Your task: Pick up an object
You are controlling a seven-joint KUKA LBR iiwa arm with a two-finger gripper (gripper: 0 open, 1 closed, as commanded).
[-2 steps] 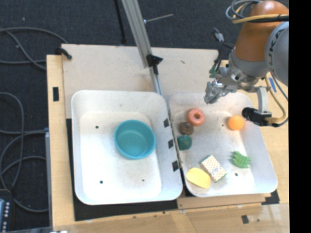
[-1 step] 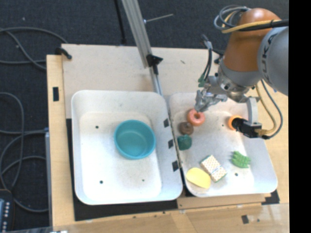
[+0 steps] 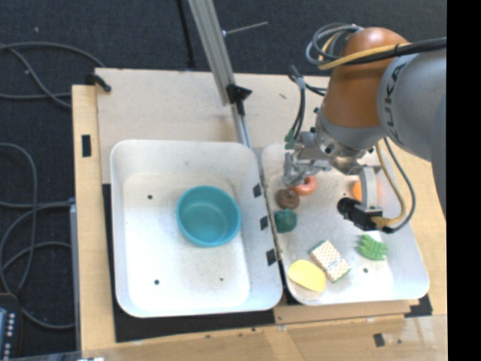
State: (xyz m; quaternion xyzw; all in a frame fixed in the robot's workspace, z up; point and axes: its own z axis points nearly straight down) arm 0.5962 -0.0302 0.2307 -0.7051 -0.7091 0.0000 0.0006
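My gripper [image 3: 294, 180] hangs over the upper left part of the right bin [image 3: 398, 277], beneath the orange band of the arm. Right below its tips lies a small brown round object [image 3: 286, 198], and a salmon-coloured object [image 3: 306, 186] sits just to the right of them. A dark teal object [image 3: 285, 220] lies below the brown one. Nothing visibly sits between the fingers.
The left bin [image 3: 143, 277] holds a teal bowl [image 3: 208, 215]. Lower in the right bin lie a yellow piece [image 3: 307, 275], a patterned box [image 3: 330, 260], a green object [image 3: 372, 247] and an orange object [image 3: 358, 190] partly behind black cabling. A metal pole [image 3: 218, 51] rises behind the bins.
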